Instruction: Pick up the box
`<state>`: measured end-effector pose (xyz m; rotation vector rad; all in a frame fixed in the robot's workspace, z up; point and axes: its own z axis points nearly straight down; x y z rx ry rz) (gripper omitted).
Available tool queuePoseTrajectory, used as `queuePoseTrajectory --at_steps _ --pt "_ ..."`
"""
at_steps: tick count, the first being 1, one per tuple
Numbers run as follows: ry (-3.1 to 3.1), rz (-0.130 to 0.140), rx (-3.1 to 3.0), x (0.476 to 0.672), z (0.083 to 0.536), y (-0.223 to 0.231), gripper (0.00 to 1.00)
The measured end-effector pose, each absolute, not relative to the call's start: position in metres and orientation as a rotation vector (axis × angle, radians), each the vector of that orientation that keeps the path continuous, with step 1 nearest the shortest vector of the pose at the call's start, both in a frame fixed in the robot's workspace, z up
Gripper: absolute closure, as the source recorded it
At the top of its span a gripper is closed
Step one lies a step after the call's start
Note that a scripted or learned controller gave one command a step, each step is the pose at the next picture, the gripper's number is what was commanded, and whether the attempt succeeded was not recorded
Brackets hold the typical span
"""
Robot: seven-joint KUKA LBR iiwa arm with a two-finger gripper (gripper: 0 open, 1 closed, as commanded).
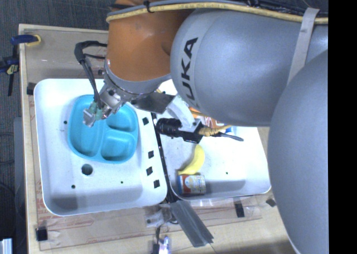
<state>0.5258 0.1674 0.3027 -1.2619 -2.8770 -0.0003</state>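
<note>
My gripper [92, 114] hangs over the upper left part of a blue divided tray [114, 144] in the left bin [56, 186]. It is low, at or just above the tray's surface, and nothing shows in its grasp. The arm's orange band and grey body cover the back of both bins. A small orange-and-white patch of packaging [207, 121] peeks out from under the arm at the back of the right bin [245, 183]. I cannot tell whether that patch is the box.
A yellow banana [194, 159] lies in the right bin, with a tin can [192, 183] on its side near the front wall. A small dark round spot [86, 169] sits in the left bin in front of the tray.
</note>
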Motion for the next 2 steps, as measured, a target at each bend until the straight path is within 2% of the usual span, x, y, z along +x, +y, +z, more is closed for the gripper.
queuePoseTrajectory --at_steps 1,2 --pt "-3.021 0.002 -0.859 0.476 0.316 0.190 1.00" --pt "-2.942 -0.002 -1.106 0.476 0.443 0.199 1.00"
